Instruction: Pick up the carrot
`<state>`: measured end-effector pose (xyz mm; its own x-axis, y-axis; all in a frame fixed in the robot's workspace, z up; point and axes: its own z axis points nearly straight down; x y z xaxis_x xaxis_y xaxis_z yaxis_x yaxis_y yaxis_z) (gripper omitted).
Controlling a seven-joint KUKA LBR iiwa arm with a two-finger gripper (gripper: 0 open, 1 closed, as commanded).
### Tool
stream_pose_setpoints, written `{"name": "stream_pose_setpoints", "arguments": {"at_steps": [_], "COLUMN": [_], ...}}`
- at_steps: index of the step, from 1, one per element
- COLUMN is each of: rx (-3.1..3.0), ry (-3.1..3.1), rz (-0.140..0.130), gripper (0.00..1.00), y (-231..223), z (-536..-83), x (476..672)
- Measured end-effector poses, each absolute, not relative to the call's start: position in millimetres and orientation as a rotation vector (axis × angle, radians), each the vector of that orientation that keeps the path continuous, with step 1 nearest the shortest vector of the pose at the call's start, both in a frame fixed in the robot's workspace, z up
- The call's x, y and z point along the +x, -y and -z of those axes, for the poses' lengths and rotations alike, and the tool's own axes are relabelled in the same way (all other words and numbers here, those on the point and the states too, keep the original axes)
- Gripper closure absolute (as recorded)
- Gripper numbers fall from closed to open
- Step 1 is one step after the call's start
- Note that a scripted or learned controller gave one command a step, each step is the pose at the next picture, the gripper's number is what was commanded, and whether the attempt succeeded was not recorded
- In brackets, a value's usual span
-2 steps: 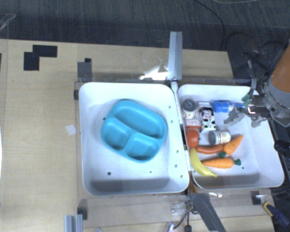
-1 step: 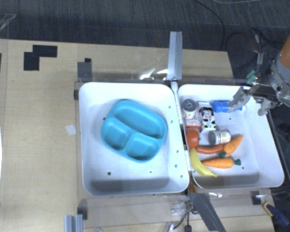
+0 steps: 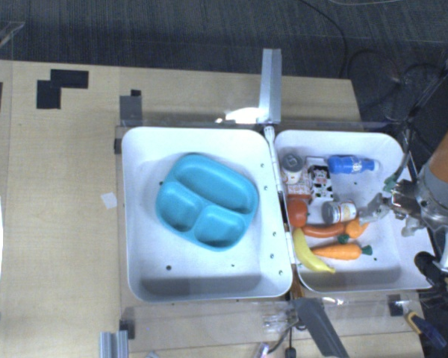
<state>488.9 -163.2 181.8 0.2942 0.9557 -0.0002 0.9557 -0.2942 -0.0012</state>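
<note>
The arm (image 3: 442, 171) reaches in from the view's right, end effector (image 3: 379, 209) extended leftward.

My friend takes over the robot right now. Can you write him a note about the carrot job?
Gripper: over the right white bin, near the orange carrot with a green tip, not holding it.
Carrot: lying at the bin's front, beside the yellow banana.
Done: no pick yet.
Left: grasp the carrot and lift it.
</note>
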Motion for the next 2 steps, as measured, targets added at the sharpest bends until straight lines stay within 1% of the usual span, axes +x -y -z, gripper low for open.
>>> {"name": "stream_pose_setpoints", "arguments": {"at_steps": [1, 2], "rx": [-2.214, -2.146], "ry": [2.257, 2.333], "rz": [0.018, 0.023], "gripper": [0.00, 0.00], "y": [173.2, 112.9], "z": [-103.0, -95.1], "x": [494.2, 496.5]}}
